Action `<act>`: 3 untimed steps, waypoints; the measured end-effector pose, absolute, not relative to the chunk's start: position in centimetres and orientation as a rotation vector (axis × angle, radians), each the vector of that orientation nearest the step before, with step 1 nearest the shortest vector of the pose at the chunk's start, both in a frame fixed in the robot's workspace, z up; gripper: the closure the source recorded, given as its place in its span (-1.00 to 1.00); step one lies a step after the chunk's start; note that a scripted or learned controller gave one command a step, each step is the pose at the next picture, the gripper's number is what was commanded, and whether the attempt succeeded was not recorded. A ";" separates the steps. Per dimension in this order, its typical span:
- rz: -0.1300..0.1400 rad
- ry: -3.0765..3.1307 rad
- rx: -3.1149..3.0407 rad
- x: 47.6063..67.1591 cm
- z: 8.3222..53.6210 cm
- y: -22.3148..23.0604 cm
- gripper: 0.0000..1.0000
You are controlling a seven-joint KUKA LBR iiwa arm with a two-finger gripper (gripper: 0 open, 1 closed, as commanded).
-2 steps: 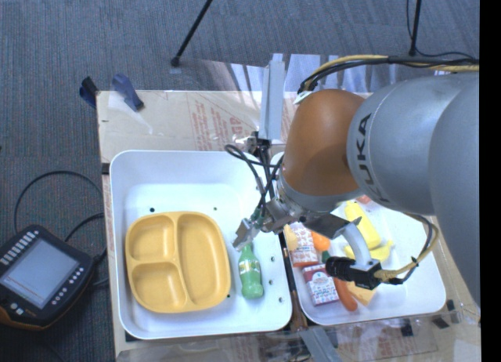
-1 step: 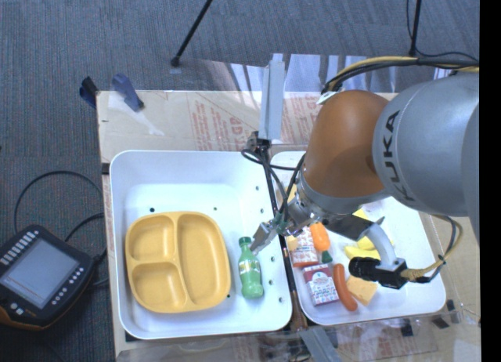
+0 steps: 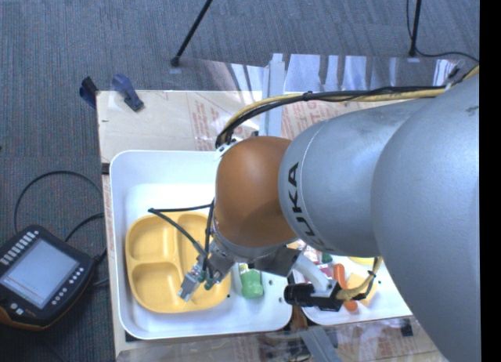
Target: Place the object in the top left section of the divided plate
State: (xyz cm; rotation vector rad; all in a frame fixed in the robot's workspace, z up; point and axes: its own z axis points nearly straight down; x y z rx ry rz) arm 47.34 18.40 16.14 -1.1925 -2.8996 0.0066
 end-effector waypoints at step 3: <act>0.001 -3.060 -0.698 53.2 26.2 19.3 -1.00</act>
